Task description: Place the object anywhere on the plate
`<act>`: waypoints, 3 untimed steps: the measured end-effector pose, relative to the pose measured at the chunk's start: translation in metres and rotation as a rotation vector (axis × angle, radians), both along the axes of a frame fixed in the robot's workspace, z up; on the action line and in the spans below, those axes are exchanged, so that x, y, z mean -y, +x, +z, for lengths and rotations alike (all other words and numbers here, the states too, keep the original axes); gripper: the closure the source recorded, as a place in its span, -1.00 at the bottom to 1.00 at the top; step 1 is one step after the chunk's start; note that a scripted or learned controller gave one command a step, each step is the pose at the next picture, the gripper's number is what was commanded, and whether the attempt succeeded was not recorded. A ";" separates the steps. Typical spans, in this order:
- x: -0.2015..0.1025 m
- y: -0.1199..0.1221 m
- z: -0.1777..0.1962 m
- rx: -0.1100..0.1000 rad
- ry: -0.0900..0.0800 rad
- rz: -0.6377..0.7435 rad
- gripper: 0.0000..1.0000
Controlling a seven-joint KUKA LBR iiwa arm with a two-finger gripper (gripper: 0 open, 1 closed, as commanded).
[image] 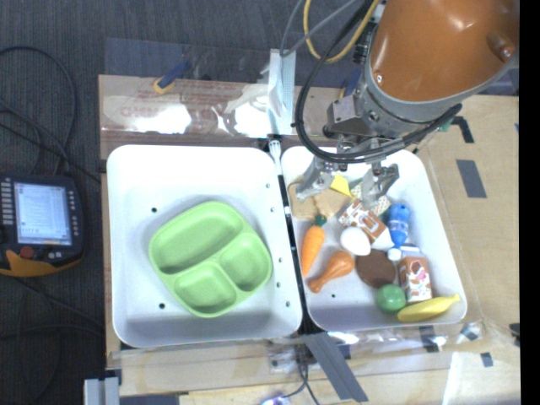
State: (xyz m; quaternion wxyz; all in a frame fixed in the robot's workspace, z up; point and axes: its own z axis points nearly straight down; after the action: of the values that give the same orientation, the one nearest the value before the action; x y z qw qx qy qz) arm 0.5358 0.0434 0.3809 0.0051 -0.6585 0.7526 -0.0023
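Spread apart, the fingers of the gripper hung over the far end of the right bin, pinching nothing visible. Between and just below them lay a yellow wedge beside a small red-and-white carton. Nearer in that bin sat a carrot, a drumstick, a white egg, a blue bottle, a brown disc, a green ball and a banana. The green divided plate rested in the left bin, well apart from these objects.
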 end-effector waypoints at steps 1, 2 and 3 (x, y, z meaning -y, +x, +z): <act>-0.001 0.000 0.005 -0.008 0.006 -0.002 1.00; 0.072 -0.051 0.010 -0.009 -0.003 0.081 1.00; 0.133 -0.051 -0.036 -0.014 0.000 0.133 1.00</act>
State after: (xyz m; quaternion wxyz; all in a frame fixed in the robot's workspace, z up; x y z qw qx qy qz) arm 0.4843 -0.0891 0.3450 -0.0001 -0.7070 0.7072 0.0029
